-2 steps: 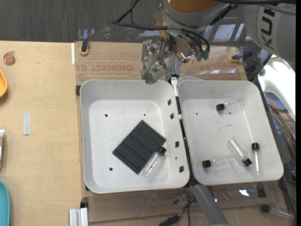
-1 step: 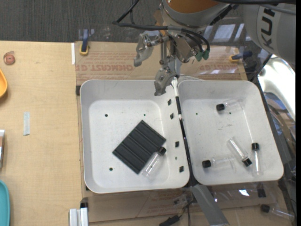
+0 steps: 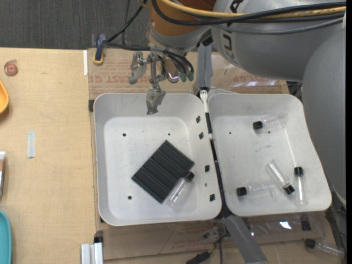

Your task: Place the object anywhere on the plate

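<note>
One camera looks down on the bench [image 3: 44,147] from above, tilted so the far edge sits at the top and the near edge at the bottom. It is set back enough to take in the left bin [image 3: 110,202] and the right bin [image 3: 313,164] whole, with bare bench to the left and dark floor [image 3: 55,15] beyond. The arm [image 3: 275,26] comes in from the upper right, close under the lens, so it looms large and hides the far right corner.
</note>
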You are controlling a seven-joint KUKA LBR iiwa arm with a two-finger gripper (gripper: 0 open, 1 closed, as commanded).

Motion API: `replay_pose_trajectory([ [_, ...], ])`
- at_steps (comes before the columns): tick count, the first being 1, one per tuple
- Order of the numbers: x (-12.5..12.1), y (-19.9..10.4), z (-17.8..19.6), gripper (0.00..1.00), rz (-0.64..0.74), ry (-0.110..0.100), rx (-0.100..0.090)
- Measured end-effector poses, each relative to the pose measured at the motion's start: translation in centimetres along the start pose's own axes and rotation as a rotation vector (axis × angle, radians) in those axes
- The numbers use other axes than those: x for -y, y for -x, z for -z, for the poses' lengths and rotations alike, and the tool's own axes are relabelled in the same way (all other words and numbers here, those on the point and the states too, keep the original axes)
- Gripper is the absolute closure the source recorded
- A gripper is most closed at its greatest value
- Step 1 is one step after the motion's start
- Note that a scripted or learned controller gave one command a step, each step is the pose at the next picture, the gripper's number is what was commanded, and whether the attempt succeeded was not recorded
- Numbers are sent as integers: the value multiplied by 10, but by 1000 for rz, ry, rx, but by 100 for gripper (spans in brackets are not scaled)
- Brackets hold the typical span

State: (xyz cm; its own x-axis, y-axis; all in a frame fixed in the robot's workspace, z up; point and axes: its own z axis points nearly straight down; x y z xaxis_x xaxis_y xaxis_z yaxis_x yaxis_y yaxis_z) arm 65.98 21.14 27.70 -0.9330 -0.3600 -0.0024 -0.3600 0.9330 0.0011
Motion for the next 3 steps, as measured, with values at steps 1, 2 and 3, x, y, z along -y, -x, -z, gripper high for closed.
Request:
replay_pose_trajectory([
  [1, -18, 2, -85, 0, 478, 1, 1],
  [2, -16, 3, -75, 100, 471, 3, 7],
  [3, -17, -36, 18, 100, 909, 1, 3],
])
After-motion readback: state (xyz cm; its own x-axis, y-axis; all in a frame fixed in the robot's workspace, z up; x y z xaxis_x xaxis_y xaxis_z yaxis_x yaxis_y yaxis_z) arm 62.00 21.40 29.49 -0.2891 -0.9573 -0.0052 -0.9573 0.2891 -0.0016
